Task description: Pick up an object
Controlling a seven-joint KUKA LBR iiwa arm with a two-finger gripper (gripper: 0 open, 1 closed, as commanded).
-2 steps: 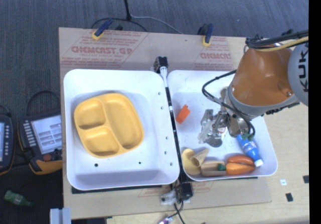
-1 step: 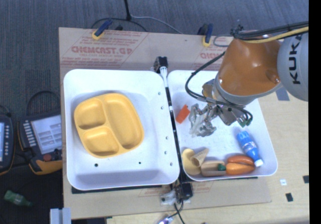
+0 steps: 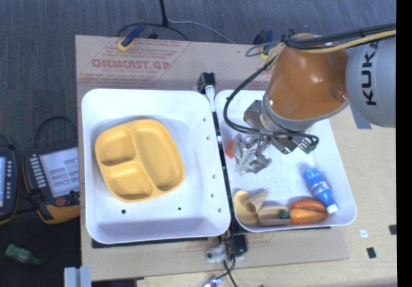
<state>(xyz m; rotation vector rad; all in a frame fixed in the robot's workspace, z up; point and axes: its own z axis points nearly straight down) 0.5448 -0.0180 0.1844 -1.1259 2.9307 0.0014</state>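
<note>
My gripper (image 3: pixel 252 157) hangs low over the left part of the right bin (image 3: pixel 342 179), under the orange wrist band. Its metal fingers point down at the bin floor and look slightly parted, with nothing between them. Below it, along the bin's front wall, lie a yellow banana-like piece (image 3: pixel 246 203), a wooden block (image 3: pixel 273 216) and an orange carrot-shaped toy (image 3: pixel 307 210). A blue bottle (image 3: pixel 320 189) with a white cap lies to the right of the gripper, apart from it.
The left bin (image 3: pixel 103 102) holds a yellow divided plate (image 3: pixel 138 158). A black divider with clips runs between the bins. Cables cross the bench's back edge, and a teach pendant (image 3: pixel 55 179) sits off the bench at the left.
</note>
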